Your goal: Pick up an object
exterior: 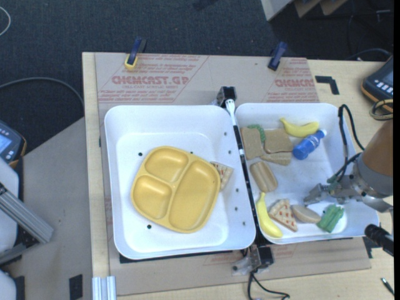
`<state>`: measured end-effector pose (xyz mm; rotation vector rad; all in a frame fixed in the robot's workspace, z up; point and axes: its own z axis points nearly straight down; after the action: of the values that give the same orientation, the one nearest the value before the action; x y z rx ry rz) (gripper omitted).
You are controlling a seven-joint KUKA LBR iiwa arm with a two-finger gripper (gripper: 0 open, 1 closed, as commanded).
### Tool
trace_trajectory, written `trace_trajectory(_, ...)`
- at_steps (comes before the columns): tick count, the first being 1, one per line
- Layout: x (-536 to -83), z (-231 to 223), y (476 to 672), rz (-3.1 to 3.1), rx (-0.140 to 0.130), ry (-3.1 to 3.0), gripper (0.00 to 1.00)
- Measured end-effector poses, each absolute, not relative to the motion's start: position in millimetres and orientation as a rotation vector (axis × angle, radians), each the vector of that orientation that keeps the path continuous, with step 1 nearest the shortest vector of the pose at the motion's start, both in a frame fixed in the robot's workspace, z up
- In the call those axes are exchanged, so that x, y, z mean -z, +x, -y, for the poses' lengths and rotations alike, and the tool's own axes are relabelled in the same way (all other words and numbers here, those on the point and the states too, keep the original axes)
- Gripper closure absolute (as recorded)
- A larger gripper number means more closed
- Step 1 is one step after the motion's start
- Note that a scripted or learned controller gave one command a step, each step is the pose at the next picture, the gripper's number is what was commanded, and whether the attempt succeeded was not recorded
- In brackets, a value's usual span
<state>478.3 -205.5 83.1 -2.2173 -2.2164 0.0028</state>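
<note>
Big picture first: the desk [187, 80] carries two white bins. The left bin [125, 167] holds a glossy yellow divided plate [176, 188], a pizza wedge [222, 172] tucked against its right rim, with plenty of bare floor around. The right bin [331, 114] is crowded: bread slices [265, 144], a blue bottle [309, 145], two bananas [299, 127], a bread roll [264, 175], a pizza slice [284, 214]. The hand [320, 194] sits low near the right wall, fingers spread, gripping nothing, just above a green vegetable [330, 218].
</note>
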Motion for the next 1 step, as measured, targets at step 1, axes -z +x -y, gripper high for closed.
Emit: trace_trajectory(1,-96.5,206.4,479.5,2.220,0.000,-2.224,1.00)
